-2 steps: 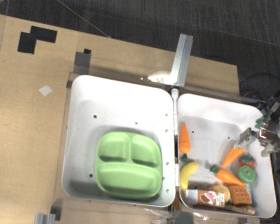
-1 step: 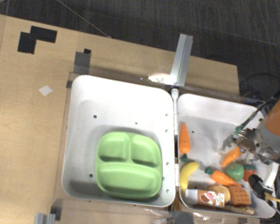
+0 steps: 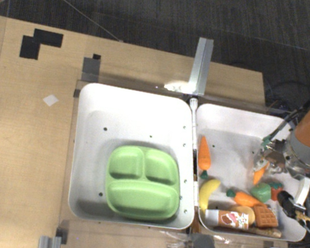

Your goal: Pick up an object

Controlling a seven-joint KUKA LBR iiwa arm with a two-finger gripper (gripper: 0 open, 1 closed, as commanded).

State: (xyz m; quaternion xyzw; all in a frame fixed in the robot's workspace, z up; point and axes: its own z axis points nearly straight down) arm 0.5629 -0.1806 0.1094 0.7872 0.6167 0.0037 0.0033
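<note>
My gripper (image 3: 264,162) hangs over the right side of the right bin (image 3: 232,135), below the grey wrist and orange band. A small orange piece (image 3: 258,176) sits directly at its tip; whether it is gripped is unclear. Nearby lie a green toy (image 3: 262,192), an orange carrot (image 3: 245,198) and a waffle (image 3: 266,217). A sauce bottle (image 3: 232,219) rests on its side along the front wall. A banana (image 3: 208,191) and a second carrot (image 3: 205,152) lie by the left wall.
The left bin (image 3: 116,111) holds a green divided plate (image 3: 143,183) at its front. A metal post (image 3: 201,66) stands behind the wall between the bins. Cables run at the right edge by the arm.
</note>
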